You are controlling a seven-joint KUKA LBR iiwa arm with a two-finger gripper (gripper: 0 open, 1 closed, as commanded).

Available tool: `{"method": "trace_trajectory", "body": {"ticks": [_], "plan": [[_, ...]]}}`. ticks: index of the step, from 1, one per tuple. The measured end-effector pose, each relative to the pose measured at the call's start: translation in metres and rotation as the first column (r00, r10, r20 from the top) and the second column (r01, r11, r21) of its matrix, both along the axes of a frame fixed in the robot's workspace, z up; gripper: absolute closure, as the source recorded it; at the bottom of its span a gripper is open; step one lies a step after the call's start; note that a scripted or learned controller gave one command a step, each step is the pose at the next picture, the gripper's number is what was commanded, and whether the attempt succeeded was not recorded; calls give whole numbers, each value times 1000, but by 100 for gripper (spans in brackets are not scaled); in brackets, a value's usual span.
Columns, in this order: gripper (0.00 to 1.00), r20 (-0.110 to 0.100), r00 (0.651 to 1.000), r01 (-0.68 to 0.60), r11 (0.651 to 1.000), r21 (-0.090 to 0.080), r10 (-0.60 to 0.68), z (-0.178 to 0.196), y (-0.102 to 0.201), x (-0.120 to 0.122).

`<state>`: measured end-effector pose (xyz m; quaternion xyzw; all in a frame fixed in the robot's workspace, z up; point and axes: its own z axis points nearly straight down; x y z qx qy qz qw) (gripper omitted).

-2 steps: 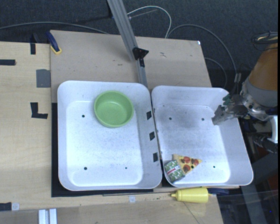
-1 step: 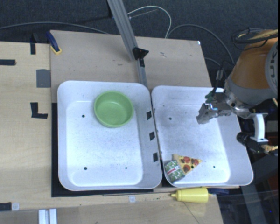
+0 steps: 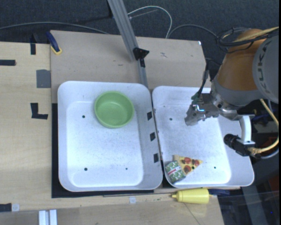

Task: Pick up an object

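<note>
A green bowl sits in the upper part of the left bin. In the right bin, near its front left corner, lie a pizza-slice toy and a small green, patterned can, touching each other. My gripper hangs over the upper middle of the right bin, well above and behind the pizza slice. Nothing shows between its fingers.
A yellow bottle lies on the bench just in front of the right bin. A grey pole slants across the back of the bench. Cables run behind it.
</note>
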<state>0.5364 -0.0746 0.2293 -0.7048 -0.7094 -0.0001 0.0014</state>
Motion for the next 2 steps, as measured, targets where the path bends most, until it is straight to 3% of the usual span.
{"method": "trace_trajectory", "body": {"ticks": [2], "plan": [[100, -2, 1000, 0, 1000, -1, 0, -7, 104, 0]]}}
